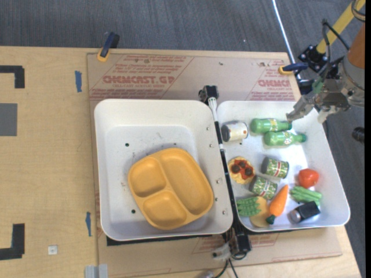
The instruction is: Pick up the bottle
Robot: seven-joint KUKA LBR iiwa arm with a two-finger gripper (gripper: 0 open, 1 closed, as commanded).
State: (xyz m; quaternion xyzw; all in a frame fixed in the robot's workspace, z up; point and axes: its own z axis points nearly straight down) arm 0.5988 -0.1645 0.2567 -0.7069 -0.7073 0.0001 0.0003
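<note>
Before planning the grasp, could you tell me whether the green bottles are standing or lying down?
Lying down: both green bottles rest lengthwise on the right bin floor.

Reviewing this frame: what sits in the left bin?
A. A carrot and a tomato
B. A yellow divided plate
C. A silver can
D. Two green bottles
B. The yellow divided plate lies alone in the left bin, while the green bottles and the other food items lie in the right bin.
</note>
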